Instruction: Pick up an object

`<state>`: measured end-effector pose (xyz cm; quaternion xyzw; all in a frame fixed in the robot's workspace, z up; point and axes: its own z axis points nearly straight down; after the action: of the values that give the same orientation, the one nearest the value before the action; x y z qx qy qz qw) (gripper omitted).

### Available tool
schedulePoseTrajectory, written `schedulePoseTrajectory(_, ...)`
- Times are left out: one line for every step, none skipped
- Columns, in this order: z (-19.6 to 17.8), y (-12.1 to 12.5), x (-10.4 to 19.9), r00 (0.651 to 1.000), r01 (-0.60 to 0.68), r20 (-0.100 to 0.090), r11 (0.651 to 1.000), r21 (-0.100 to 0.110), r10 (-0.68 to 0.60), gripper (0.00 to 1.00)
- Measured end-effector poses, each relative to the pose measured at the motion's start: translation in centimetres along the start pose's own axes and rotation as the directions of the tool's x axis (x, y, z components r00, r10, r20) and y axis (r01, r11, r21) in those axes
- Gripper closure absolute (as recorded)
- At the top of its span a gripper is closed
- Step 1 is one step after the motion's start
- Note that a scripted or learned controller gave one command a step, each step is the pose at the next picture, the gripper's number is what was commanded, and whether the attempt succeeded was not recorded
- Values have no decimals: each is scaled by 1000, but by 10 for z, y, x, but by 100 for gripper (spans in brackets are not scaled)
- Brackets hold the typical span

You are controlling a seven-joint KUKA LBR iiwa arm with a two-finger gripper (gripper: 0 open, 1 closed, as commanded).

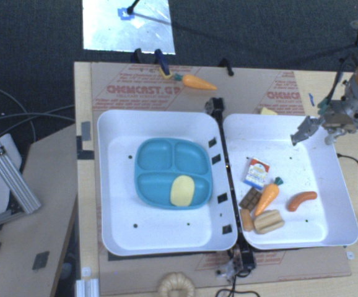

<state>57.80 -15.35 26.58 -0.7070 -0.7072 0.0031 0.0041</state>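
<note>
Look at the camera view from above: your gripper (pixel 315 130) hangs over the upper right part of the right bin (pixel 327 228). Its two fingers (pixel 302 132) are spread well apart, one dark tip toward the bin's middle and the other nearer the right rim. Nothing sits between them, and they touch none of the toys.

The things you could pick lie lower in that same bin, well apart from the claw. A small carton (pixel 257 172) with a blue, white and red print lies nearest; its lettering is too small to read. Just below it a toy carrot (pixel 267 198) lies tilted, with a brown chocolate piece (pixel 249 198) beside its left. Under those, a bread roll (pixel 269 221) rests near the lower rim, touching a small tan piece (pixel 246 219) on its left. A sausage (pixel 301 200) lies apart to the right.

In the left bin (pixel 117 228) you see a blue divided plate (pixel 166 159) with a pale yellow lump (pixel 182 190) in its lower compartment.

Behind the bins the board (pixel 135 79) carries red printing that reads "CHEMCAST", repeated near the right corner, where it is less clear. A second carrot (pixel 196 83) lies on that board, outside both bins. A woven ring (pixel 178 284) sits at the front edge.
</note>
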Motion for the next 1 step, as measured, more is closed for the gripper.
schedulePoseTrajectory(-7,2,0,1000,3,2,1000,-12,-3,0)
